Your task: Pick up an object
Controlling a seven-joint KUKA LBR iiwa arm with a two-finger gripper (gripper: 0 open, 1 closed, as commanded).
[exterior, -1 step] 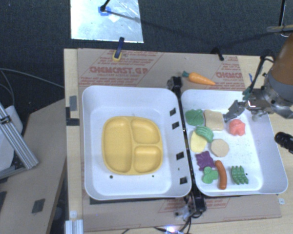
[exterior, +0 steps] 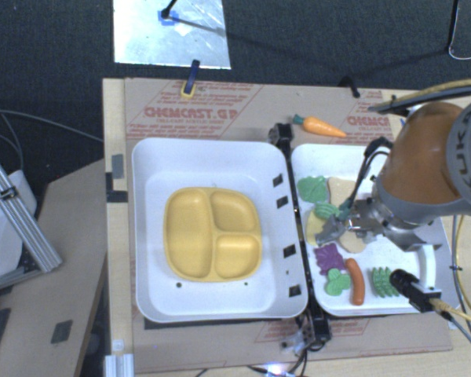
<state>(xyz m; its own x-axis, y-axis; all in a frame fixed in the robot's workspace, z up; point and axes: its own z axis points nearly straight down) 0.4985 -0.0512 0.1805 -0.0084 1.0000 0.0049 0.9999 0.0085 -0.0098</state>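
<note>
**Arm over right bin, hand among toy foods**

Grey arm w/ orange band reaches in from the right, wrist low over the right bin (exterior: pixel 436 234). Hand (exterior: pixel 331 230) sits near that bin's left-centre, metal fingers pointing left toward the divider. Fingers look slightly apart, but whether anything is between them: can't tell, nothing clearly gripped.

Things in right bin, all small plastic toy foods:
- Green leafy piece (exterior: pixel 312 188), crinkled, upper left of bin, w/ a smaller green bit (exterior: pixel 326 210) just below it.
- Pale cream flat piece (exterior: pixel 342 187), beside the leaf, partly under the arm.
- Pale round piece (exterior: pixel 350 243) just below-right of the hand, close to the fingers; touching or not, unclear.
- Purple grape-like cluster (exterior: pixel 328 258), below the hand.
- Green broccoli-like lump (exterior: pixel 337 284), at bin's lower edge, just beside the purple one.
- Red-orange sausage shape (exterior: pixel 355 280), upright in view, right of the broccoli.
- Green ridged piece (exterior: pixel 381 280), further right, next to a black part of the arm's mount.

Left bin (exterior: pixel 153 210) holds a yellow compartment plate (exterior: pixel 213 233), 3 sections, roughly centred.

Orange carrot w/ green top (exterior: pixel 319 126) lies on the worktop (exterior: pixel 220 108) outside the bins, just above the right bin's top-left corner. Blue-yellow clip-like item (exterior: pixel 191 79) rests at the worktop's far edge.
</note>
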